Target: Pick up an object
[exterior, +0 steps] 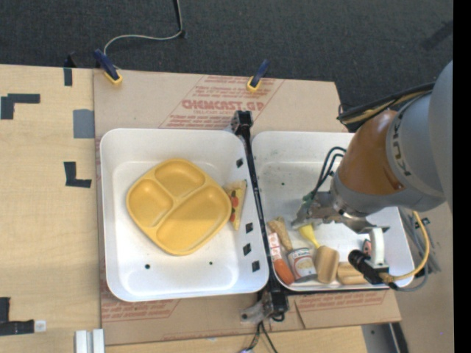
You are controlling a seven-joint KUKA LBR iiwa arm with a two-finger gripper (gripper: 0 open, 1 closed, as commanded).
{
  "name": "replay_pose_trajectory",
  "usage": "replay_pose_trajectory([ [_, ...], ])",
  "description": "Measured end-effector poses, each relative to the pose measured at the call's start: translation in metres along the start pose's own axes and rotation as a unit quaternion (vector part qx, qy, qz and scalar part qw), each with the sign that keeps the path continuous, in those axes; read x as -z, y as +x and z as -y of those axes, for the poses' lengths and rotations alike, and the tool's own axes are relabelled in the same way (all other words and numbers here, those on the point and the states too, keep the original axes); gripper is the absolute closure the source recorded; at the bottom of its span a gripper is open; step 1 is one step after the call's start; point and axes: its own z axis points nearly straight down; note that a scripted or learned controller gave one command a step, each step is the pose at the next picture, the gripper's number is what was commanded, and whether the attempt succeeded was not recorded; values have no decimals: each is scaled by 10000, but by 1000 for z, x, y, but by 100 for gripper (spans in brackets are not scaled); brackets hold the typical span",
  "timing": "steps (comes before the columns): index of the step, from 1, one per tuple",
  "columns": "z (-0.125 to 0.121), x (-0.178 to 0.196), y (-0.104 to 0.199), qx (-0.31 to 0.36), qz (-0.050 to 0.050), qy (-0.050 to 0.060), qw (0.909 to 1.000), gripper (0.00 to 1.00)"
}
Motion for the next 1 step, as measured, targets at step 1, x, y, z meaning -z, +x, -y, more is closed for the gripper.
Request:
replay_pose_trajectory([
  [1,35,113,38,31,-45,48,10000,100],
])
